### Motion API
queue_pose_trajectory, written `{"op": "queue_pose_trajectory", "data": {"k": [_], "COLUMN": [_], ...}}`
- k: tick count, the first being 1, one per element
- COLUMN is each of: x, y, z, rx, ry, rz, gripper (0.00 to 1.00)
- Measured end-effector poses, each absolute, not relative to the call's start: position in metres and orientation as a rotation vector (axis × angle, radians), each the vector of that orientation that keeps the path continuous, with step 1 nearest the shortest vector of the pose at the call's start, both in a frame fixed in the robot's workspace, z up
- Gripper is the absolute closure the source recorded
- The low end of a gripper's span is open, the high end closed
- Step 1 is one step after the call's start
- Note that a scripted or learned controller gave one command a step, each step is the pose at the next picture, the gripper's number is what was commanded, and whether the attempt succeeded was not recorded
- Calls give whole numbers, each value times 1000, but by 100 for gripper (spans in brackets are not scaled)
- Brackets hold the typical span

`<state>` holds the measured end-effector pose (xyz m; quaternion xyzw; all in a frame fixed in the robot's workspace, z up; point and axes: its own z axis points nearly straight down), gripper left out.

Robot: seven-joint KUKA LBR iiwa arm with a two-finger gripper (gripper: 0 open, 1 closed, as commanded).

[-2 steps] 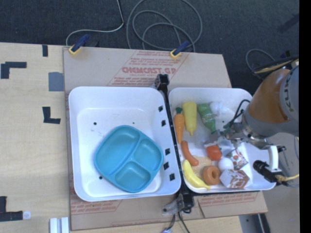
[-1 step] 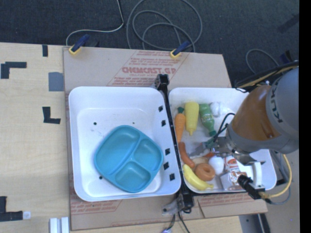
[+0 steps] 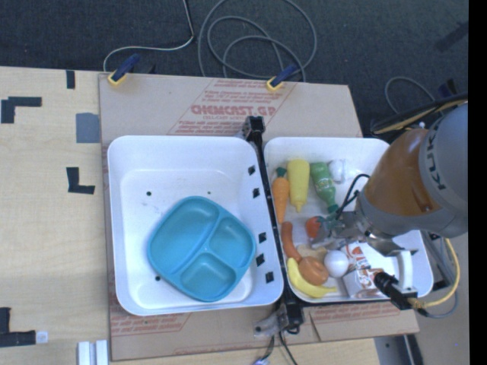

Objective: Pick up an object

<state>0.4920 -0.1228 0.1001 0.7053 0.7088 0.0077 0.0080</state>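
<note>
A dark carpeted floor with loose cables lies behind a bench topped by a sheet of cardboard point(image 3: 228, 105), on which two shallow white bins sit side by side. The left bin point(image 3: 125, 166) holds a blue divided plate point(image 3: 201, 247) lying flat near its middle. The right bin point(image 3: 365, 147) is crowded with toy food: a carrot point(image 3: 281, 196) beside the dividing wall, a yellow corn cob point(image 3: 298, 181) just beside it, a green bottle point(image 3: 323, 181) next along, a small red piece point(image 3: 313, 225) below them, a banana point(image 3: 308, 286) along the near edge, an orange lump point(image 3: 312, 270) touching it, and a white egg point(image 3: 335, 262) just beside that. A red and white packet point(image 3: 362, 274) lies near the egg.

The arm point(image 3: 415, 185) reaches in over the right bin, and its gripper point(image 3: 332, 230) hangs low among the food, near the red piece and just above the egg. The metal parts there are tangled with the objects, so I cannot tell how the gripper is set, and nothing can be seen lifted.

By my reading the task is at the reach stage: the arm is down in the bin, yet every object looks to be resting on the bin floor. Closing on something and raising it clear are left to do.
</note>
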Motion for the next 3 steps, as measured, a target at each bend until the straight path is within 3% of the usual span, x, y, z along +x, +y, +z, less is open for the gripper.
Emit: {"op": "queue_pose_trajectory", "data": {"k": [1, 2, 3], "x": [492, 535, 592], "y": [-122, -115, -113], "z": [100, 86, 86], "rx": [2203, 2219, 2214], "ry": [2216, 2219, 2214], "rz": [25, -6, -6], "gripper": [0, 0, 0]}}
